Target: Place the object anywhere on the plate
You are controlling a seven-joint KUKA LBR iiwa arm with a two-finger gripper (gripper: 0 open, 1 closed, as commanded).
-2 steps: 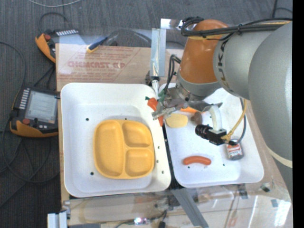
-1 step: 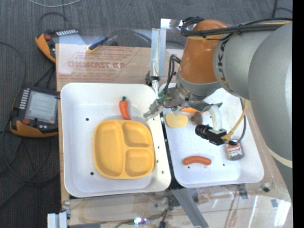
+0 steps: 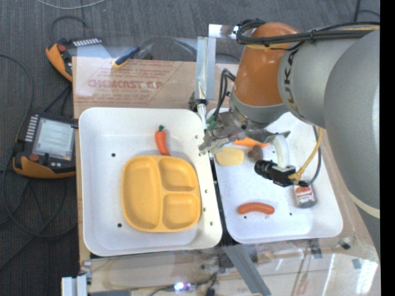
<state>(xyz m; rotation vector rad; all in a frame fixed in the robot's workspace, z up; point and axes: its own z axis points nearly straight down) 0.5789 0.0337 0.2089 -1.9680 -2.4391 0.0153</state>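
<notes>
So, bins: 2, white, side by side; L bin [image 3: 99, 184] & R bin [image 3: 321, 221].
Plate: 1, yellow, w/ 3 parts, flat in the L bin [image 3: 145, 190].
Carrot: 1, orange w/ a green top [image 3: 162, 142], in the L bin, just beside the plate's far edge, not on it.
Arm: 1, grey w/ an orange band [image 3: 265, 73], comes in from the right, over the R bin.
Gripper: 1 [image 3: 208, 139], low over the wall btw the 2 bins, at the far end. Can't tell how wide it is or if it has hold of anything.
Thing to place: can't tell which one it is.
Pale yellow round piece: 1 [image 3: 229, 158], in the R bin, just beside the gripper.
Orange piece: 1 [image 3: 250, 143], in the R bin, partly hidden under the wrist.
Brown bit: 1, small [image 3: 255, 153], next to the orange piece.
Red sausage: 1 [image 3: 256, 209], in the R bin, near the front, well apart from the rest.
Little can: 1, red label [image 3: 303, 195], in the R bin, on the right.
Cardboard: 1 sheet [image 3: 136, 85], behind the L bin.
</notes>
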